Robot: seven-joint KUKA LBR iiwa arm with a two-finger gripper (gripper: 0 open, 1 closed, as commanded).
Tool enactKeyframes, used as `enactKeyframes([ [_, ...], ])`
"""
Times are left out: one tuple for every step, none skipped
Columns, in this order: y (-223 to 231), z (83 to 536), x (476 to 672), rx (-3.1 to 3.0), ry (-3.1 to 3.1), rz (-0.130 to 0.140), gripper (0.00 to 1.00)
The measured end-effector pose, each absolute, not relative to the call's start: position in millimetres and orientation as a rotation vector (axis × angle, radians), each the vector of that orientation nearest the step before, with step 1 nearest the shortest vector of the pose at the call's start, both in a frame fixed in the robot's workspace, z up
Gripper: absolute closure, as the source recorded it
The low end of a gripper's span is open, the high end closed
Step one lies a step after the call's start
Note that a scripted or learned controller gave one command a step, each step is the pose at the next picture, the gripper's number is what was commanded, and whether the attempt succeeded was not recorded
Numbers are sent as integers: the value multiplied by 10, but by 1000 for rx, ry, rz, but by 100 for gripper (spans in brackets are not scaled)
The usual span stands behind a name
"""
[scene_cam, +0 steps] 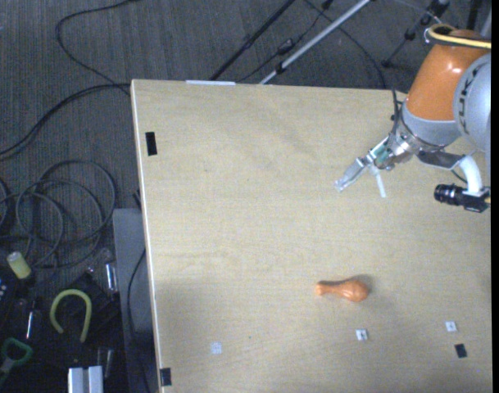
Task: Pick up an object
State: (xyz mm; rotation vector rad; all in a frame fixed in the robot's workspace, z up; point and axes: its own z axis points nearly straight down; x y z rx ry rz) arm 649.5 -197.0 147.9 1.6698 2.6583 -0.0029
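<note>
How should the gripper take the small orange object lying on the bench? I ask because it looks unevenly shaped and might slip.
The orange object lies flat, its narrow neck pointing to the view's left and its rounder bulb to the right. Best guess: come straight down from above and close across the bulb near where it tapers, fingers set crosswise to its long axis. The gripper is well away, up and to the right.
</note>
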Motion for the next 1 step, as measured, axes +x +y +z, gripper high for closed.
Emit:
enactKeyframes([
  [-2239,842,6685,1543,2733,-7,0],
])
